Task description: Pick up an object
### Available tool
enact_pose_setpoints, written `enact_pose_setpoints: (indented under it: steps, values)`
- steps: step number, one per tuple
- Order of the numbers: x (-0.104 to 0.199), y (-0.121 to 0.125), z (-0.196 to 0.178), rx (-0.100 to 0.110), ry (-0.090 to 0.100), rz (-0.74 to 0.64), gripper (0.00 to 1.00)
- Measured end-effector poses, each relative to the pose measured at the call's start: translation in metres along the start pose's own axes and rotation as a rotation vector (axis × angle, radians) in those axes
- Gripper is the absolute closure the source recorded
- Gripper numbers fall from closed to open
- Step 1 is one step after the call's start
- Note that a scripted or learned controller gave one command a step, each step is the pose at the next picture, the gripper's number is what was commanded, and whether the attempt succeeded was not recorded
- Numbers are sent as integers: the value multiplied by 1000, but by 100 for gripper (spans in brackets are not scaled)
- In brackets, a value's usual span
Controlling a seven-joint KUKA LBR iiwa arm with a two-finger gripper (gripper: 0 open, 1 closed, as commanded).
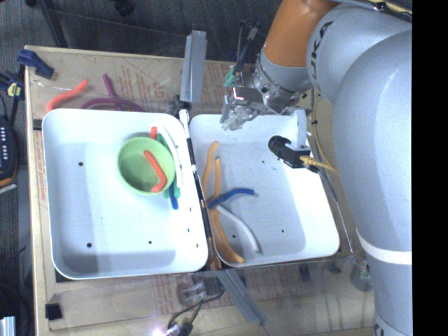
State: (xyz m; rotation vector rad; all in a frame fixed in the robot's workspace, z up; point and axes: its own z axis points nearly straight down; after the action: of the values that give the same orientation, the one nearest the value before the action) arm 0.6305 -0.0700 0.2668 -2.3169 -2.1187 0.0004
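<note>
Gripper (236, 120) over right bin (308, 215) rim at 12 o'clock, finger state unclear; green bowl (145, 165) in left bin (84, 208); orange, blue tubes (217, 187) at 9 o'clock.

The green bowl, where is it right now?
In the camera view, the green bowl sits in the left white bin, toward its upper right, with an orange strip lying inside it.

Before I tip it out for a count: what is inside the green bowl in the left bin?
Inside the green bowl lies one curved orange piece. More pieces, orange, green and blue, lie against the bowl's right rim, partly outside. Whatever sits beneath the bowl is covered.
</note>
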Motion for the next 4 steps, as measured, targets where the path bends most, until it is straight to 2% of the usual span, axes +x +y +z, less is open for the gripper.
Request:
enact_pose_setpoints:
  steps: [1,2,3,4]
  values:
    - [0,0,0,1,0,-1,0]
    - [-52,0,171,2,-1,-45,0]
    - [-51,0,161,3,1,-49,100]
    - [-51,0,161,4,1,-49,0]
